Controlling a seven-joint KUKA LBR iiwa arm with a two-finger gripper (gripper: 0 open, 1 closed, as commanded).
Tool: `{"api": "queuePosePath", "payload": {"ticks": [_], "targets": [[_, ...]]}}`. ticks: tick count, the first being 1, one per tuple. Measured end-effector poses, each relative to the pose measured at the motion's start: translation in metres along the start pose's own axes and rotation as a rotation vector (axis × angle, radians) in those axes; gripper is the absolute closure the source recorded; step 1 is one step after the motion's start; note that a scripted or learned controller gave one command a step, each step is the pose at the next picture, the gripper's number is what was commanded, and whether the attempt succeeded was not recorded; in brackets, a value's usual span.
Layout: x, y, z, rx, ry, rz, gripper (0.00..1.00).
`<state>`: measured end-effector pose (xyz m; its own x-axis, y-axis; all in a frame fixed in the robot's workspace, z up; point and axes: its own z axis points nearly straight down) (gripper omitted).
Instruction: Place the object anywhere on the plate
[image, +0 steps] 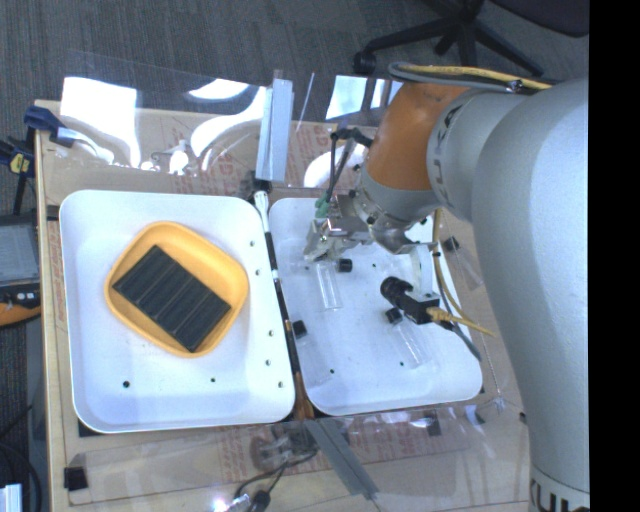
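Note:
A yellow-orange plate (228, 265) lies in the left bin (90, 380), a little left of that bin's middle. On the plate rests a dark grey ribbed rectangular slab (172, 297), lying flat and turned at a slant, with nothing touching it. My gripper (328, 240) hangs low over the far left part of the right bin (450, 385), well to the right of the plate. I see nothing held in it. The grey arm with its orange band covers the right bin's far right corner.
A raised divider (280, 300) runs between the two bins. A small black bit (297, 327) lies by the right bin's left wall, and another small dark piece (345, 265) sits just below the gripper. Clear plastic sheets and clutter stand behind the bins.

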<state>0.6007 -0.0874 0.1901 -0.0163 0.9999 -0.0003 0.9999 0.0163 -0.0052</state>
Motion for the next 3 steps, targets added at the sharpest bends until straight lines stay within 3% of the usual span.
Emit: {"api": "queuePosePath", "payload": {"ticks": [1, 2, 3], "targets": [[0.061, 0.019, -0.001, -0.002, 0.001, 0.102, 1.00], [0.114, 0.028, -0.002, -0.005, 0.000, -0.092, 1.00], [0.114, 0.028, -0.002, -0.005, 0.000, -0.092, 0.00]]}}
